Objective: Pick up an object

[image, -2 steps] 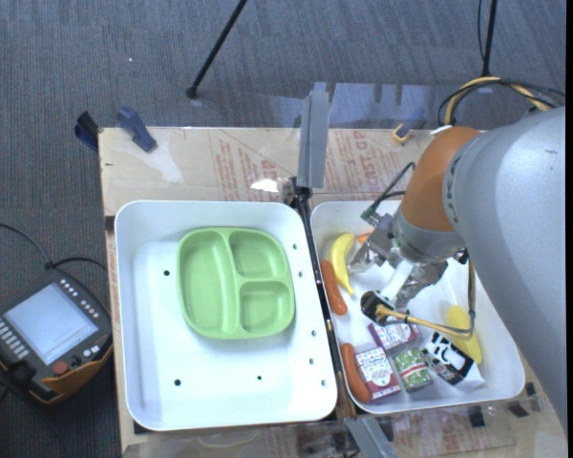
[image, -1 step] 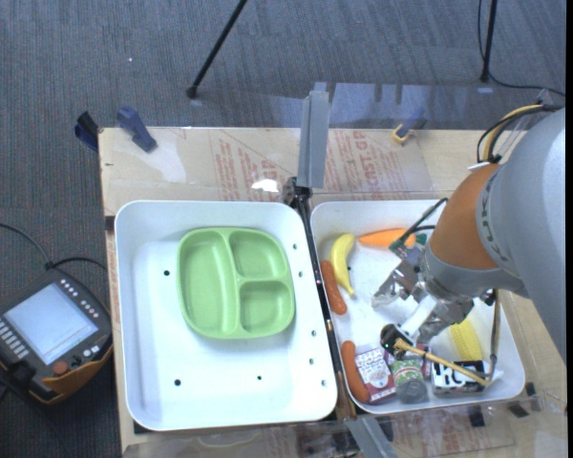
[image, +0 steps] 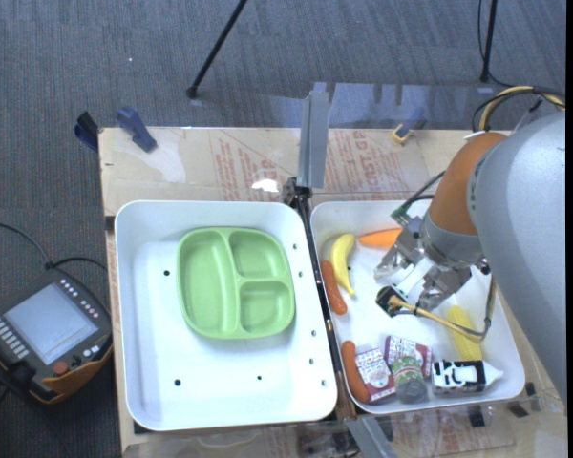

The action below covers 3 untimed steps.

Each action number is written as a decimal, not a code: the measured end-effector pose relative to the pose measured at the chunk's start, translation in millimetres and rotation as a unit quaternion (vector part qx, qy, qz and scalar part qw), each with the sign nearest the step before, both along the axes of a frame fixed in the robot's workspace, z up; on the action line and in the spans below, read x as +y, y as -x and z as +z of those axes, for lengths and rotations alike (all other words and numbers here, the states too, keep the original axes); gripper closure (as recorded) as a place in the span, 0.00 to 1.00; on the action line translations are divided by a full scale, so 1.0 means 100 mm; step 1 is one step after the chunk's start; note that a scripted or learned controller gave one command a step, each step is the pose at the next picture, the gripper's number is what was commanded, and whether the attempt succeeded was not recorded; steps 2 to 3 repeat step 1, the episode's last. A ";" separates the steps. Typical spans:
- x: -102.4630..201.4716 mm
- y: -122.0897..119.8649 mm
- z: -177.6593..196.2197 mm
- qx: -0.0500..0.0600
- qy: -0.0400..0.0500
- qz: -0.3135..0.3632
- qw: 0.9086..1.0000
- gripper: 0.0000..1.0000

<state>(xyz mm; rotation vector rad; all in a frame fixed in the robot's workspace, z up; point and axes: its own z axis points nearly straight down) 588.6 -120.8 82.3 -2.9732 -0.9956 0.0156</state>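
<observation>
Since the gripper (image: 403,273) hovers in the right bin (image: 363,216), just right of the banana (image: 342,254), centre it over the fruit before you descend; whether it is open cannot be told.

- Dark grey-blue carpet (image: 95,46) covers the floor.
- Thin black stand legs (image: 224,34) slant across it at the far side.
- The worktop (image: 220,165) is faced with brown cardboard bearing red print, and a bright glare spot (image: 265,186) lies on it.
- A cabled control pendant (image: 43,337) lies on the floor at left.
- A blue item (image: 136,128), possibly tape, rests at the worktop's far left corner.
</observation>
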 end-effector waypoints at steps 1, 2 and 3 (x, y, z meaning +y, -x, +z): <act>-0.39 -0.46 0.01 -0.001 -0.001 0.102 0.995 0.00; -0.39 -0.46 0.01 -0.001 -0.001 0.102 0.995 0.00; -0.39 -0.46 0.01 -0.001 -0.001 0.102 0.995 0.00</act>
